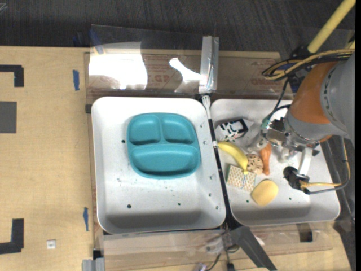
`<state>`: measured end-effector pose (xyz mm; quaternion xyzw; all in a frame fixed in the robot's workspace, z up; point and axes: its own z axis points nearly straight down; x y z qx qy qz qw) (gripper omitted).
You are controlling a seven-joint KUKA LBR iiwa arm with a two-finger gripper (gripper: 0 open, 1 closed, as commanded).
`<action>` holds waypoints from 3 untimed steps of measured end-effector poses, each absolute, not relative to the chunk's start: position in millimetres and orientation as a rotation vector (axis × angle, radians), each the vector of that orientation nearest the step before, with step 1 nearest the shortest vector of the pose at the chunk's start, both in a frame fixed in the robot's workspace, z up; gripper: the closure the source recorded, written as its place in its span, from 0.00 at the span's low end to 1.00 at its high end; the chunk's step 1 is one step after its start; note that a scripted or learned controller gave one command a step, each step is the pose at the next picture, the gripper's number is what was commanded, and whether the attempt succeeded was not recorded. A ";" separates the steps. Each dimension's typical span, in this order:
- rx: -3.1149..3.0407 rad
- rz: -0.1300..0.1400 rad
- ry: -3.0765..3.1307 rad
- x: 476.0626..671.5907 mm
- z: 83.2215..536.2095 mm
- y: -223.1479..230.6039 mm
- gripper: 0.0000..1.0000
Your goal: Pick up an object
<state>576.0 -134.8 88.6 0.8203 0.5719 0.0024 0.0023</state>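
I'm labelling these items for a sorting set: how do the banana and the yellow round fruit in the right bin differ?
The banana is long, curved and tapering; the yellow round fruit is a compact oval lump. The banana is bright yellow with a darker tip; the fruit is a duller, more golden yellow. The banana lies near the bin's left wall, the fruit nearer its front edge. Both rest on the floor of the right bin, neither between the fingers of the gripper.

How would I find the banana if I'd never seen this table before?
Look in the right-hand white bin, the one crowded with toy food. Near its left wall lies the banana, long, curved and bright yellow. The yellow lump nearby is round, and the carrot is orange.
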 end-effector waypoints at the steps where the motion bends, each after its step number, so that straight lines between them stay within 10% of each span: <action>1: 2.527 0.003 1.860 583.4 86.6 -131.7 0.00; 2: 2.522 0.009 1.860 585.3 98.5 -131.1 1.00; 3: 2.612 0.008 1.742 621.8 187.7 -74.2 1.00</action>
